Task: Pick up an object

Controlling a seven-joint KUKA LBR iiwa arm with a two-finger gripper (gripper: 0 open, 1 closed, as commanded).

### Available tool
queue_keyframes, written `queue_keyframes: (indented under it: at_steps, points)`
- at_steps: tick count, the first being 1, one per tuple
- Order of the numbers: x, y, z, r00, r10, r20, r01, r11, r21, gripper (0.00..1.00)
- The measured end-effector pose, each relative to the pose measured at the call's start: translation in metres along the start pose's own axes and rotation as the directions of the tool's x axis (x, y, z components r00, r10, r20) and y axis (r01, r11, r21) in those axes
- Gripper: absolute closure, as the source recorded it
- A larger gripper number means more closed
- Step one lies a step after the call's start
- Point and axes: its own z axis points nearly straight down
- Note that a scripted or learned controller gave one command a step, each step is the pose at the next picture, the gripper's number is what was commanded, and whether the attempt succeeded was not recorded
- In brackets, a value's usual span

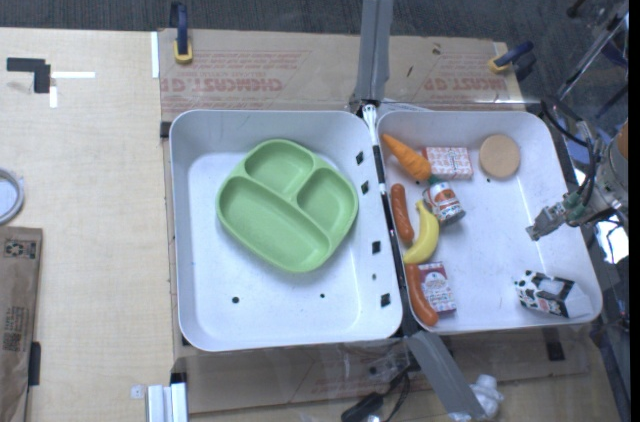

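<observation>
Two shallow white plastic bins sit side by side on a brown cardboard sheet [300, 70] clamped to a pale wooden bench.

The left bin [200, 310], smooth-walled with rounded corners, holds one thing: a light green, matte plastic plate [287, 204] of rounded-square shape, divided into three compartments and lying flat, turned at a slant.

The right bin [500, 280] holds small toy foods, most crowded along its left wall:
- orange carrot [407, 155], tapered, at the upper left
- red-and-white printed box [448, 162] just beside the carrot
- round tan disc [499, 156], flat, like a cookie, near the far wall
- small can with red-and-white label [443, 203], tilted
- yellow banana [427, 234], curved, touching the can
- two reddish-orange sausages: one [402, 212] alongside the banana, one [421, 300] lower down
- second small red-and-white carton [437, 290] lying over the lower sausage
- black-and-white cow-patterned carton [543, 294], alone in the near right corner

The grey metal gripper [546, 223] hangs over the right side of the right bin, above the patterned carton and apart from it. Nothing visible between the fingers; whether they stand wide or narrow cannot be told.
</observation>
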Motion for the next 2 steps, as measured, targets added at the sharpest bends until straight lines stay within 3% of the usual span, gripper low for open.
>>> queue_keyframes:
  at_steps: [1, 2]
  points:
    - [-0.05, 0.032, 0.026, 0.99, -0.141, 0.001, 0.141, 0.99, -0.001, 1.0]
    - [-0.052, 0.036, 0.002, 0.98, -0.2, 0.002, 0.2, 0.98, -0.001, 1.0]
